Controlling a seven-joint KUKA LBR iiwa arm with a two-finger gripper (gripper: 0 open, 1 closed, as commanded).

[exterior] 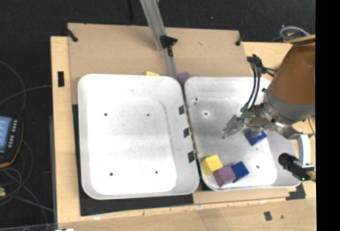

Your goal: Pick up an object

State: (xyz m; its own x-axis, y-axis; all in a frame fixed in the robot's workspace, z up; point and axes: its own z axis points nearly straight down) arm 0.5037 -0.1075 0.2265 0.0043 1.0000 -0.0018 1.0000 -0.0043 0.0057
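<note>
Where right bin (212, 92) lies, arm (295, 84) overhangs blue block (256, 137).

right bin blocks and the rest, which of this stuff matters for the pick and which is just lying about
For the pick:
- gripper, over the right white bin
- blue block beside the gripper
- yellow cube, purple cube and second blue block, clustered at the bin's near edge

Lying about:
- left white bin
- small yellow block and small purple block behind the bins
- handheld controller at the left edge
</note>
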